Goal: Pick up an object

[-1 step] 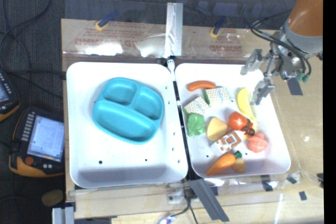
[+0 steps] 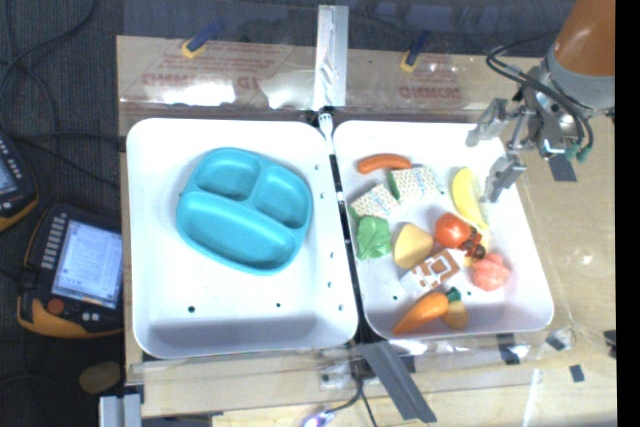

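We see the gripper (image 2: 497,147) over the upper right corner of the right bin (image 2: 530,310), fingers spread apart with nothing between them. The banana (image 2: 465,194) lies just below and left of the lower finger, apart from it. Rest of the toy food sits in the same bin: sausage (image 2: 384,162) at the top, two patterned blocks (image 2: 398,192) under it, green pepper (image 2: 372,237), yellow wedge (image 2: 412,244), tomato (image 2: 452,230), pink fruit (image 2: 489,272), carrot (image 2: 424,310) near the front wall. The left bin (image 2: 150,315) holds a blue divided tray (image 2: 244,207). A pendant (image 2: 70,267) lies on the floor at left.
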Controlling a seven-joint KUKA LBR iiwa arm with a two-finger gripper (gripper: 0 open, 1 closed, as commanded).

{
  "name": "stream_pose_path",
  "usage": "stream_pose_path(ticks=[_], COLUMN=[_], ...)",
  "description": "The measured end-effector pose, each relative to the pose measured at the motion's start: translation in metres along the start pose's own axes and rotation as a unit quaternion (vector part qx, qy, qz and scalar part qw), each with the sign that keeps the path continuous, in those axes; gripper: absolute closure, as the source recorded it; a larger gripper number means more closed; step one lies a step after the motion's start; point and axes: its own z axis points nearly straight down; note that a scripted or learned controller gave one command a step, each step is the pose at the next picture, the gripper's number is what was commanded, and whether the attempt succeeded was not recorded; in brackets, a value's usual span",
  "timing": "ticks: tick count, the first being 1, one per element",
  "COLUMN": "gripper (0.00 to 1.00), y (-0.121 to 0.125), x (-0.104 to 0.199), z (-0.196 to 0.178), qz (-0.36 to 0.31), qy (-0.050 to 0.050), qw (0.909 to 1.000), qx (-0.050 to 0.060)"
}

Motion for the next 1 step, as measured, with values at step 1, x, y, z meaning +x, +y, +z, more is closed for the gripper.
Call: stream_pose_path(ticks=[1], gripper=[0.0], y=[0.0], x=[-0.0001], z=[-0.0001], qz=[0.0], qy=[0.0], qw=[1.0], qx=[0.0])
